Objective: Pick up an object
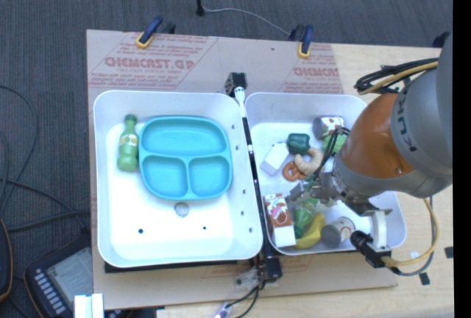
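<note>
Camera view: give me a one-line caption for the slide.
The arm reaches over the cluttered right bin; the left bin holds a blue tray and green bottle.

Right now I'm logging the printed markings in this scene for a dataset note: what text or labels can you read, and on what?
"CHEMCAST GP": red print on the brown board, left of middle.
The same red print repeats at the board's right, too blurred to read.
The green bottle has a label, too small to read.
The small carton has print, unreadable.

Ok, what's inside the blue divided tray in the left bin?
All three compartments of the blue tray look bare. A green bottle lies beside it, outside. Whatever sits under the tray is covered.
</note>
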Controlling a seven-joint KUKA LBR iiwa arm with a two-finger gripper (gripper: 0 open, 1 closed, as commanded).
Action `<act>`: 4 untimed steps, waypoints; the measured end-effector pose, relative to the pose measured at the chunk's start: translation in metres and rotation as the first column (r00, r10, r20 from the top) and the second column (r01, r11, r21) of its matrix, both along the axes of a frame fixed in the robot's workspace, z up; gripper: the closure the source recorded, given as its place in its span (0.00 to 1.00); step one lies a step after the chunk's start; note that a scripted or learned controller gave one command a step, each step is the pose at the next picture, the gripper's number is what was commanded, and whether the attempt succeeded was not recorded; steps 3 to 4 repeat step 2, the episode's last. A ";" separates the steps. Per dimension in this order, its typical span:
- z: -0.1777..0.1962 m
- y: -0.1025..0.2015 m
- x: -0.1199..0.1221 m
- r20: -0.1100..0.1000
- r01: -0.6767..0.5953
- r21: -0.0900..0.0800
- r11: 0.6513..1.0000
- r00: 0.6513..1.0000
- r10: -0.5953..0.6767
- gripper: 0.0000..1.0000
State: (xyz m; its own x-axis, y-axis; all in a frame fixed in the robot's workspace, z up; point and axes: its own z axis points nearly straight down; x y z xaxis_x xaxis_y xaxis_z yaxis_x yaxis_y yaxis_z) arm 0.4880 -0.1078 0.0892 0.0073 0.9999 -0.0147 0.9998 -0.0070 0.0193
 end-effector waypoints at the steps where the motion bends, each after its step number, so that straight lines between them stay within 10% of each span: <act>1: 0.010 0.003 0.001 -0.003 -0.003 0.008 1.000 1.000 0.003 1.00; 2: 0.122 0.062 0.030 -0.018 -0.008 0.014 1.000 1.000 0.009 1.00; 4: 0.122 0.062 0.030 -0.018 -0.008 0.014 1.000 1.000 0.009 1.00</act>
